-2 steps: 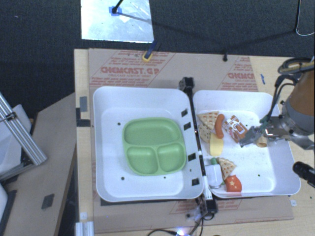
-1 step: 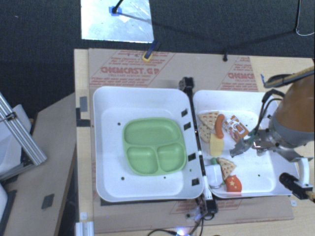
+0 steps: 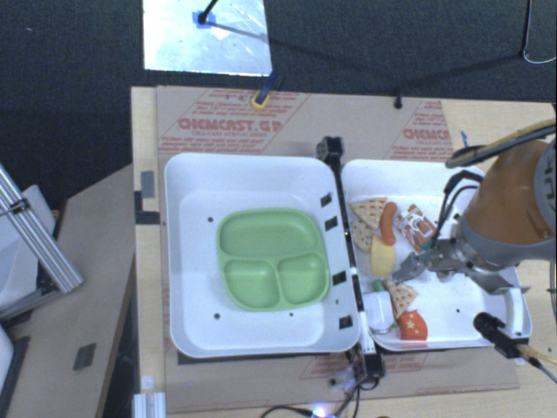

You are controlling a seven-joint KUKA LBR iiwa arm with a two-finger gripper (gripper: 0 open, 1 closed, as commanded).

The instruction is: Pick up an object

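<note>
The right bin [image 3: 452,174] holds several toy food items. A tan wedge [image 3: 368,211], a red sausage [image 3: 388,220] and a red-and-white packet [image 3: 416,225] lie at its upper left. A yellow piece [image 3: 383,256] sits just below them. Lower down lie a small tan triangle [image 3: 402,299], a white block [image 3: 379,308] and a red piece [image 3: 414,325]. My gripper [image 3: 407,268] reaches in from the right, low over the bin, its tip between the yellow piece and the tan triangle. Nothing shows as held.
The left bin [image 3: 187,233] carries a green three-compartment plate [image 3: 268,258]. A black-clipped divider [image 3: 341,233] separates the bins. The arm's orange band [image 3: 520,190] and grey wrist [image 3: 492,251] cover the right bin's right side. A black part [image 3: 498,333] sticks out near the bin's lower right corner.
</note>
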